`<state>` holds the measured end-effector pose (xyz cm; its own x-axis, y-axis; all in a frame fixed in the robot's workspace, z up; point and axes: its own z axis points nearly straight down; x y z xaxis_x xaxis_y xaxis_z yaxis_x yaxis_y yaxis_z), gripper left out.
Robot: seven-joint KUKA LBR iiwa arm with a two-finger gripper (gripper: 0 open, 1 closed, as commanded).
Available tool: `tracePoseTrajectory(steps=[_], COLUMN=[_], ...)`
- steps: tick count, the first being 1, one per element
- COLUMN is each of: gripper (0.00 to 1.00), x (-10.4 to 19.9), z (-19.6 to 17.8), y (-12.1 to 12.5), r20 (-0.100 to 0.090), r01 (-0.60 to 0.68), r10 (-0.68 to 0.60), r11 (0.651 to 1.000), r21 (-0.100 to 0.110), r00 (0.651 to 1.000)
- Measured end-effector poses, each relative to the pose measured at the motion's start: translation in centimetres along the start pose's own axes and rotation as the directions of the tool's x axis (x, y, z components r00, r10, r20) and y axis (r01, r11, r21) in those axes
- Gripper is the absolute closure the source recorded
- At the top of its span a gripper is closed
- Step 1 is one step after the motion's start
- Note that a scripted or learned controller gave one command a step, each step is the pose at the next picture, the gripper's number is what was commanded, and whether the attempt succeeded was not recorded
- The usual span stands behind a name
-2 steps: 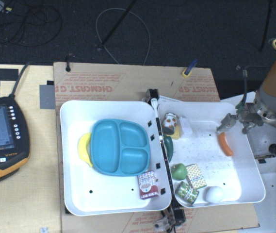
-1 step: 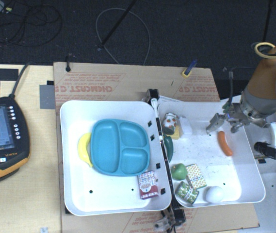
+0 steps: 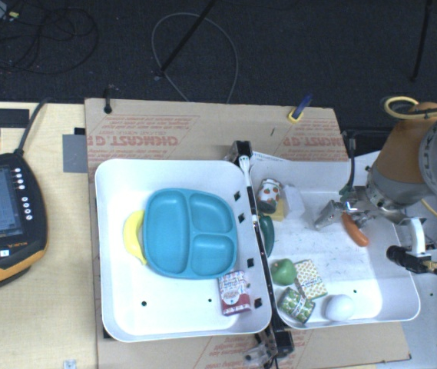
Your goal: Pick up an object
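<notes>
Reaching in over the right bin point(image 3: 402, 302), the hand point(image 3: 332, 215) hangs low above the upper part of that bin's floor, its grey metal fingers point(image 3: 326, 220) pointing toward the divider between the two bins. Whether those fingers are spread or pressed together cannot be told from this angle, and nothing can be seen between them. Just beside the hand, on the side away from the divider, lies an orange carrot-shaped piece point(image 3: 355, 230), slanted, close under the wrist. Behind that rises the arm point(image 3: 404, 160) with its orange band.

Taking the right bin as the landmark: near its upper corner by the divider sits a small toy figure with a white face and a yellow base point(image 3: 270, 199). Against its divider wall, lower down, lies a dark green rounded thing point(image 3: 266, 232). Toward its lower edge are a green apple-like fruit point(image 3: 283, 270), a patterned white and green packet point(image 3: 309, 277), a second green packet point(image 3: 296, 306) below it, and a white egg-like ball point(image 3: 339, 307) just beside that.

Next to the right bin, across the divider, the left bin point(image 3: 118, 283) holds a blue sectioned plate point(image 3: 190, 232) resting over a yellow item point(image 3: 133, 235), plus a small red and white carton point(image 3: 235, 293) near the divider.

Farther out on the table point(image 3: 57, 314), well apart from the right bin, lies a control pendant point(image 3: 3, 217).
</notes>
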<state>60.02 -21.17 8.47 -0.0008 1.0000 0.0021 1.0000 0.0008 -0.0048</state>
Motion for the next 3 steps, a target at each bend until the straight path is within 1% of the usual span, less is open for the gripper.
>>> tracePoseTrajectory(steps=[1, 2, 3], gripper=[1.0, 1.0, 1.0], x=[-0.1, 7.9, 15.2], z=[-1.4, -0.3, -10.9], y=[0.1, 0.7, -2.1], r20=[0.0, 0.0, -0.001], r01=[0.0, 0.005, 0.007], r10=[0.0, -0.005, -0.007], r11=[1.0, 1.0, 1.0], r21=[-0.003, -0.002, -0.01], r00=[1.0, 1.0, 1.0])
